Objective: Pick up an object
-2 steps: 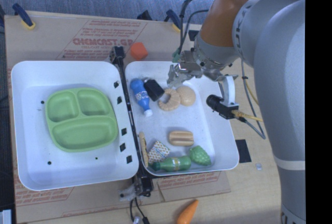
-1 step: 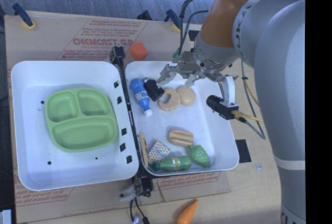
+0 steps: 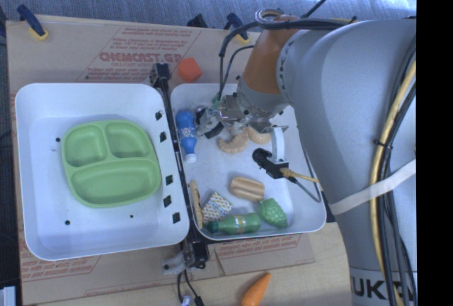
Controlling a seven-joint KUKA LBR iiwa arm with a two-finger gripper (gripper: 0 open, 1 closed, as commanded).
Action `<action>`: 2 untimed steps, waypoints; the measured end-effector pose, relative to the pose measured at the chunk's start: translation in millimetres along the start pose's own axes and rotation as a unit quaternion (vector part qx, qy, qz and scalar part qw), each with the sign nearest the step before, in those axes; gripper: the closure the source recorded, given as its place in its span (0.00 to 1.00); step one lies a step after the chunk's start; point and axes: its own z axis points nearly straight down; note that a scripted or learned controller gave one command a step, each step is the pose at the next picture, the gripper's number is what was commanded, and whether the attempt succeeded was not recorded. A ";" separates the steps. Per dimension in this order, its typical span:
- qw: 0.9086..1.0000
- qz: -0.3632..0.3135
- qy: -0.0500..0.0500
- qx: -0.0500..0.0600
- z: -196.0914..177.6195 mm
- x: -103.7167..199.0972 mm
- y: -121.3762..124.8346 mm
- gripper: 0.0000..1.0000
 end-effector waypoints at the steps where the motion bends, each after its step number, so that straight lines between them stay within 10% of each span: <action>1: 1.000 0.003 -0.004 -0.002 -2.1 8.1 -59.5 0.00; 2: 1.000 0.000 0.002 0.002 1.5 -66.3 -4.5 0.00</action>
